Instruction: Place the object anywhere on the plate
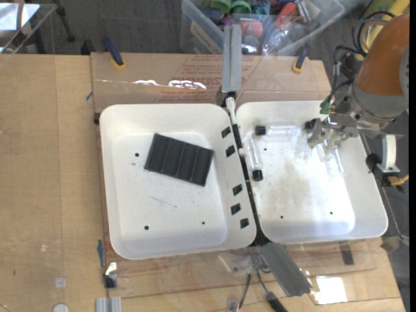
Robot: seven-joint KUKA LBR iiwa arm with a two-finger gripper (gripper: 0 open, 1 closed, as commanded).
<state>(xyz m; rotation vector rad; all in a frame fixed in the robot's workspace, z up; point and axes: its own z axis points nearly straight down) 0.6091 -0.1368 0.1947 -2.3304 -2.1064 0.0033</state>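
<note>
A dark grey ribbed plate (179,159) lies flat in the left bin (123,233), towards its back. In the right bin (364,223) a clear tube with a black cap (273,131) lies near the back wall. A second clear tube with a black end (253,161) rests along the left wall. Small clear pieces (335,166) lie under the arm. My gripper (324,142) hangs low over the back right part of the right bin, right of the capped tube and just above the clear pieces. Whether it holds anything is not visible.
A divider with black clips (235,174) runs between the two bins. A clear tub of mixed coloured items (260,8) stands behind the bins. Cardboard (162,77) lies under the bins' far edge. The grey-and-orange arm (383,64) covers the right bin's back right corner.
</note>
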